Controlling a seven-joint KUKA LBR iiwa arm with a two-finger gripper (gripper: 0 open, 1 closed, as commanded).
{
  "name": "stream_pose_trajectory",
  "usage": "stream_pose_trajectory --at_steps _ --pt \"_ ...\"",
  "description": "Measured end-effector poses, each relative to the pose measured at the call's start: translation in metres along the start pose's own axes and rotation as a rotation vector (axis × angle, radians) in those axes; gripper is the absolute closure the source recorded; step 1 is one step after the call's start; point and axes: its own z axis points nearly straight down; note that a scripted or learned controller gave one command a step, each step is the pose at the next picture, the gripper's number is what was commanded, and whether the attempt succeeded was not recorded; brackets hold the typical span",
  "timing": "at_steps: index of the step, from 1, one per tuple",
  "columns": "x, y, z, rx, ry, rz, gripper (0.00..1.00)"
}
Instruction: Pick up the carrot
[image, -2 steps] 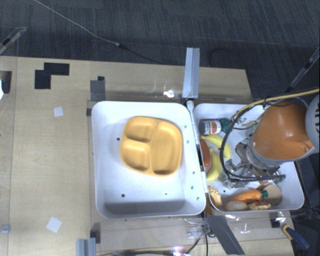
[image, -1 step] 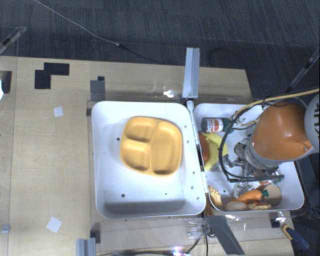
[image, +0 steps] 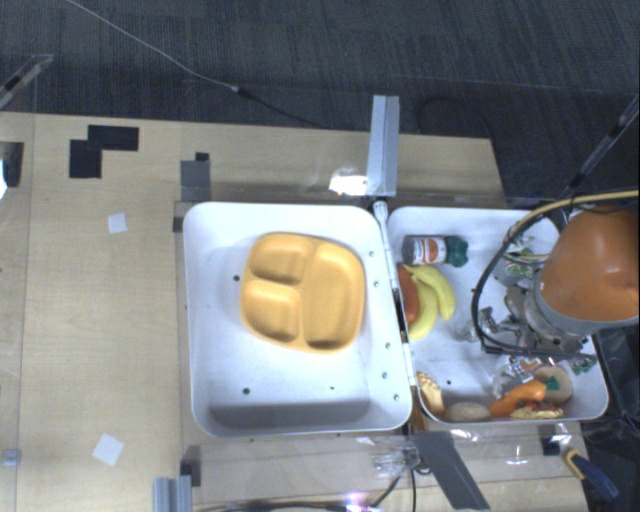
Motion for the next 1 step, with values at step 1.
stream_pose_trajectory --at_steps 1 --pt "-0.0169 0.0469 0.0001 0.001 0.003 0.261 0.0"
